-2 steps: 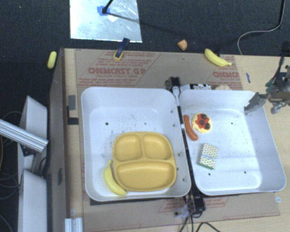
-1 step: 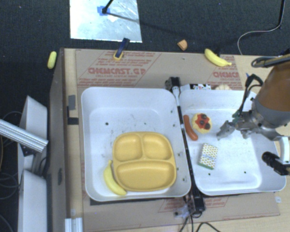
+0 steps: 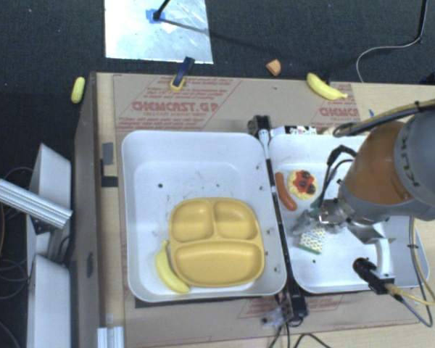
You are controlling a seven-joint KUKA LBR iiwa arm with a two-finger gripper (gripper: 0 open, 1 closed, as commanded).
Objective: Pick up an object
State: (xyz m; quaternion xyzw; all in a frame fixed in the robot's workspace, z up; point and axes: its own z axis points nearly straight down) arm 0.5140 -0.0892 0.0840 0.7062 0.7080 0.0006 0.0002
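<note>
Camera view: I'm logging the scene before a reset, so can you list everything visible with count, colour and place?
bins: two, white, side by side on the bench.
divided tray: one, yellow, in the left bin.
bananas: three, yellow; one beside the tray in the left bin, one on the board above the right bin, one on the floor at the bench's upper left.
hot dog: one, red-orange, right bin by the divider.
pizza toy: one, yellow and red, right bin.
small patterned object: one, pale green, right bin, under the end effector.
arm: one, grey and orange, over the right bin.
end effector: one, dark metal, low in the right bin.
</note>
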